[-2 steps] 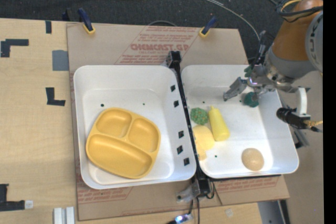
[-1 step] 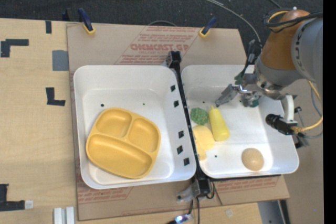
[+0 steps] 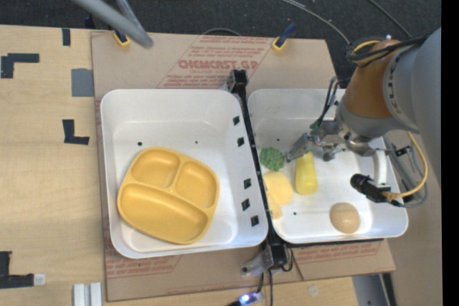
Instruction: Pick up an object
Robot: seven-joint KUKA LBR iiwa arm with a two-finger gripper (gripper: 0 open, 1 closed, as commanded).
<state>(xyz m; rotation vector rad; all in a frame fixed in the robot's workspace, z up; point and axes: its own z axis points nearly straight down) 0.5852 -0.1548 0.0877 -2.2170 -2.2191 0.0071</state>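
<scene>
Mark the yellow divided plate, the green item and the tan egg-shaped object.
yellow divided plate [image 3: 168,195], camera view, centre ridge
green item [image 3: 272,158], camera view, middle of its top
tan egg-shaped object [image 3: 345,217], camera view, middle of its top

A grey arm [image 3: 423,82] is seen, with an orange band [image 3: 369,86] above its wrist. Yellow and black cables [image 3: 412,179] are looped beside the wrist. A dark metal claw [image 3: 305,147] is fitted below the band.

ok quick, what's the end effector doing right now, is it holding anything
End effector: low in the right bin, just above the yellow block and beside the green item. Whether it grips anything cannot be told.
</scene>
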